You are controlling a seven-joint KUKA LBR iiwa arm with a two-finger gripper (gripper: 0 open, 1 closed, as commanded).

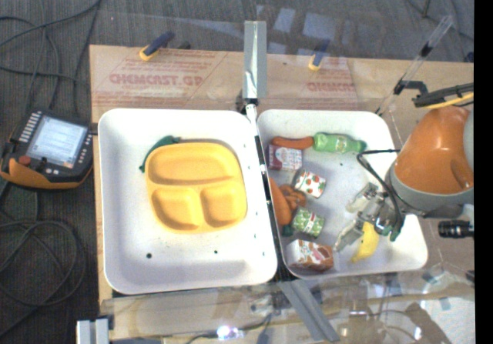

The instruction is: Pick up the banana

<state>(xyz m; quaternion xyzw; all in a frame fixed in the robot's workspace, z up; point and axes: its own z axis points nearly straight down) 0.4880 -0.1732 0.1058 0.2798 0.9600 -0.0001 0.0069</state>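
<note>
A cardboard-covered bench (pixel 192 77) stands on grey carpet strewn with cables and bears two shallow white bins side by side. The grey arm with an orange band (pixel 439 154) enters from the right and leans over the right white bin (pixel 339 123), its wrist angled down toward that bin's near right corner. The two-finger gripper (pixel 360 228) sits low in that corner, its metal fingers (pixel 346 235) spread apart and not closed on anything visible. The small yellow banana (pixel 367 243) lies on the bin floor in the same corner, touching or just beside the fingers, close to the bin's near and right walls; it is short, curved and bright yellow, with part of it hidden by the gripper. Left of the banana, along the bin's left side, lie patterned small cans (pixel 309 183), an orange soft item (pixel 286 200) and a green plastic bottle (pixel 337 142), leaving bare floor in the bin's middle. The left white bin (pixel 123 242) holds a yellow divided tray (pixel 196 185).
</note>
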